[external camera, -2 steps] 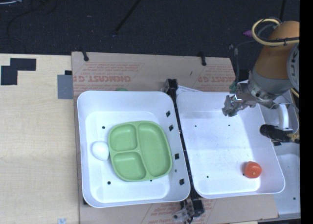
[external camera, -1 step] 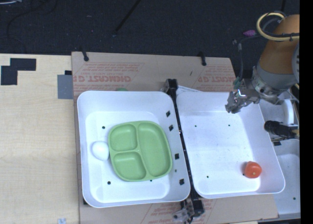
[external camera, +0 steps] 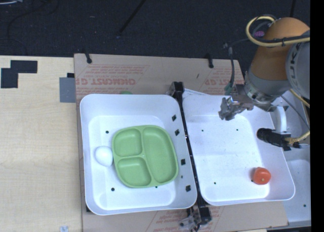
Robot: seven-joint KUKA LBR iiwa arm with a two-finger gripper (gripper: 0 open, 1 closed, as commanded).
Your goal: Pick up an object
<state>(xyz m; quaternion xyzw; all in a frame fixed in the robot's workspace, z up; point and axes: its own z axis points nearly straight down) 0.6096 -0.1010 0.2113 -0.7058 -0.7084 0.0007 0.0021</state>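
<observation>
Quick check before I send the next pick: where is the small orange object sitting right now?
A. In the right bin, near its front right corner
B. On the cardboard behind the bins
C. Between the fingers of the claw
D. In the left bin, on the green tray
A: the orange object lies on the floor of the right bin near its front right corner, well apart from the claw at the bin's back edge.
</observation>
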